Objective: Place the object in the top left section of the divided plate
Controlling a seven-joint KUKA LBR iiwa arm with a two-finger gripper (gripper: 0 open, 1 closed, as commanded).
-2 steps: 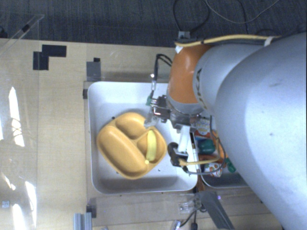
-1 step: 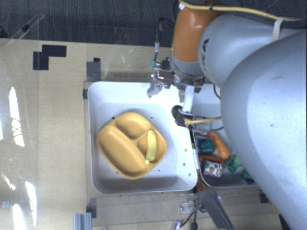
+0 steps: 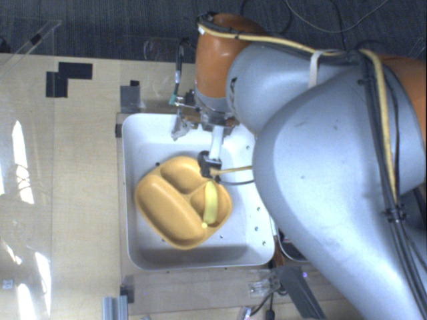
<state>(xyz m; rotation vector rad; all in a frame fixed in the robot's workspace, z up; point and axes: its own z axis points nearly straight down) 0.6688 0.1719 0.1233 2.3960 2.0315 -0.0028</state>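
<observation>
Noted grey arm arched in from the right, wrist pointing down over far edge of shallow white bin. Cannot tell whether gripper is open or closed. Found smooth, curved yellow banana lying in right-hand section of glossy, rounded yellow plate with 3 sections.

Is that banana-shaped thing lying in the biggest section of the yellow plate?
No, the banana-shaped thing lies in a smaller section on the right side of the yellow plate, next to the big one.
</observation>
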